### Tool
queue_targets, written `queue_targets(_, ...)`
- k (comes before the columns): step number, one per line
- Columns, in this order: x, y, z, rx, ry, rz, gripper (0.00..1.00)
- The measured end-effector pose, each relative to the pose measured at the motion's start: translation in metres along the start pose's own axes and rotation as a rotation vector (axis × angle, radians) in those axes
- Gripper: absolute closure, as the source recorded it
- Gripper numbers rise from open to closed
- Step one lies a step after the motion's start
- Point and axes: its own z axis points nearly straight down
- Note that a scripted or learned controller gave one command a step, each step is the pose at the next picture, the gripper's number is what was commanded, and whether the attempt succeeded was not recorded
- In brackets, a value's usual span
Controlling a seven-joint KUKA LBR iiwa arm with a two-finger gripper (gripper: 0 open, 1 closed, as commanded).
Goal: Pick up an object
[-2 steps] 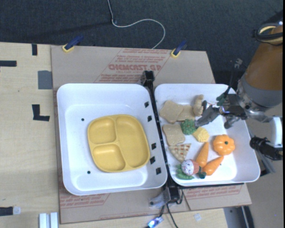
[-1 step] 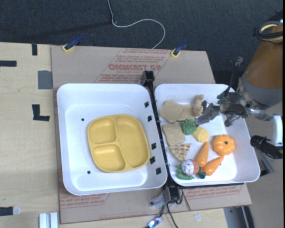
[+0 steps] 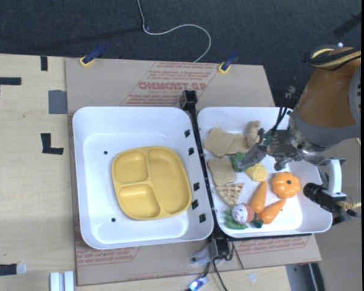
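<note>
Several toy foods crowd the right bin (image 3: 309,226), and that crowding is my worry. I read the gripper (image 3: 253,157) as spread open and low over the green piece (image 3: 238,160), with the yellow corn (image 3: 256,173) just beside it and tan bread slices (image 3: 221,142) touching on the other side. Nothing sits between the fingers. If I close here, I judge a finger could land on a neighbour and squeeze the target out sideways. The yellow tray (image 3: 150,182) lies in the left bin (image 3: 88,180).

A grey arm (image 3: 327,123) with a broad orange band, black cables and dark metal jaws.
</note>
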Motion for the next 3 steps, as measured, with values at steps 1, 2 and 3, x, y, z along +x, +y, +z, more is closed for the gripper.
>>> queue_targets(1,0.007,0.007,0.062,0.002,0.001,0.000,0.00)
queue_targets(2,0.009,0.007,0.109,0.002,0.001,0.001,0.00)
queue_targets(3,0.008,0.006,0.151,-0.004,-0.003,0.002,0.00)
